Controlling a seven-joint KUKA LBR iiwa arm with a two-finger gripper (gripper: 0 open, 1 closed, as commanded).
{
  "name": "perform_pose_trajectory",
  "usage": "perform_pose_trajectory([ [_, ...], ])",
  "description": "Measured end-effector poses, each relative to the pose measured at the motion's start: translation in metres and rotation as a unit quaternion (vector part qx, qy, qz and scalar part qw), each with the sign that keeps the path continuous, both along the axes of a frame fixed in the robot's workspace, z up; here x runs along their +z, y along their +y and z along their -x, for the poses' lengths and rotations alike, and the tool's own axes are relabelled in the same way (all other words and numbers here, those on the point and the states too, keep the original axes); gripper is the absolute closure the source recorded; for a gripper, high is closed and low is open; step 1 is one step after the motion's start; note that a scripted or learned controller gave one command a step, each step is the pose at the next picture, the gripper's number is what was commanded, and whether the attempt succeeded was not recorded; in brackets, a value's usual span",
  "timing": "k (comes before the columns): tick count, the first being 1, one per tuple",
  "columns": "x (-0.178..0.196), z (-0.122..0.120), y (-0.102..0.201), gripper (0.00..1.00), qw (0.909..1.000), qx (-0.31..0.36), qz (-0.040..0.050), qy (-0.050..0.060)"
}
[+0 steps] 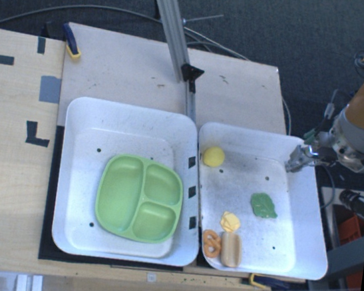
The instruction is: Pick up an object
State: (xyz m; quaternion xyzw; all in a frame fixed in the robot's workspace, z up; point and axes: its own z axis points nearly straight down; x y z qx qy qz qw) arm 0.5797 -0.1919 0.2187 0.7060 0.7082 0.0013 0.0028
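I have picked up nothing yet: my fingers (297,159) hang at the right bin's (312,213) top edge, open or closed I cannot tell, and the ball (213,157), green lump (263,205) and bread (230,249) lie inside.

left bin (72,160): green plate (139,199) | right bin (310,240): yellow ball (214,157), green lump (263,205) | tool (298,158) (right rim)

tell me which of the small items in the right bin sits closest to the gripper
The green lump. It lies nearest the bin's right side, where the gripper is; the yellow ball and the pieces at the front edge lie further left.
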Motion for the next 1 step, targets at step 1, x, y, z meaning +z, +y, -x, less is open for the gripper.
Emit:
perform_pose_trajectory([
  [1,0.0401,-0.0011,0.0004,1.0,1.0,0.0,-0.0004,0.001],
])
